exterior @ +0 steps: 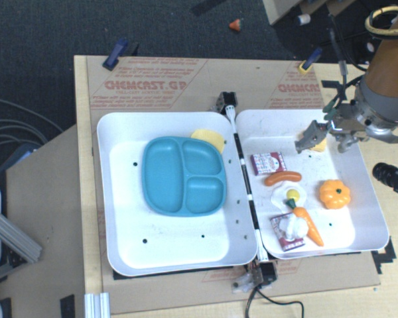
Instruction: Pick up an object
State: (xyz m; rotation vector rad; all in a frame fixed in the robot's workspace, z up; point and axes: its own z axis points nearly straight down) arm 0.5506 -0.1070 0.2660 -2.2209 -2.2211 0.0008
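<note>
Down front in the right bin (365, 240), a carrot (308, 224) lies across a packet (288, 230). Up top, the claw (325, 135) hovers with fingers spread, nothing between them, a yellow piece (319, 144) just beneath. Below it: sausage (283, 177), fried egg (288, 195), orange pumpkin (335, 194). Left bin (119, 230) holds a blue divided plate (183, 175).

Counter sheet (186, 78), far left: red print "CHEMCAST GP", with smaller lines under it too small to read.
Counter sheet, far right: same red print, partly covered by the right bin (365, 237); "CHEMCAST" can be made out.
Red packets (266, 162), right bin: printing too small to read.
</note>
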